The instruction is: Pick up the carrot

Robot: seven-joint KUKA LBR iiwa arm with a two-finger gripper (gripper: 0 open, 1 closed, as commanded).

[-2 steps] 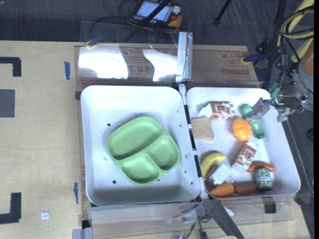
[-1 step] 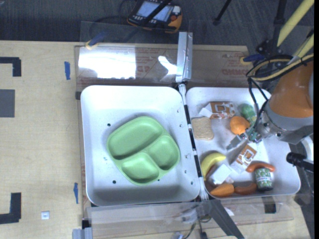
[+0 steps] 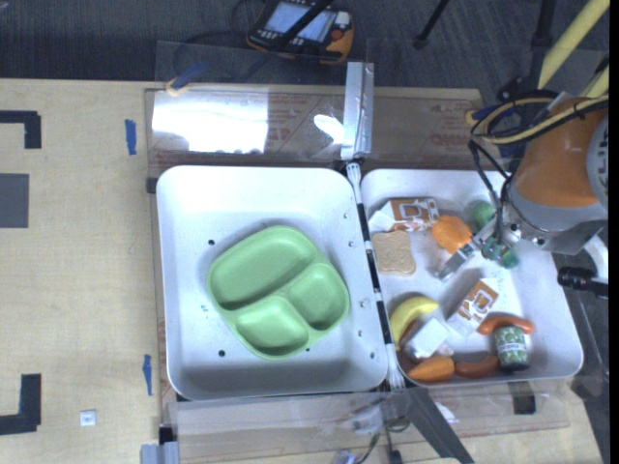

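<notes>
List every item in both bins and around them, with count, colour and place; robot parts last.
bins: 2, white, side by side on the bench
divided plate: 1, green, left bin
carrot: 1, orange, right bin's near edge
banana: 1, yellow, right bin, near the divider
toast slice: 1, tan, right bin, left side
small cartons: 2, white and orange, right bin
can: 1, green label, right bin, near corner
handheld controller: 1, black and orange, floor beyond the bins
arm: 1, grey with orange band, over the right bin
gripper: 1, metallic, low in the right bin
</notes>
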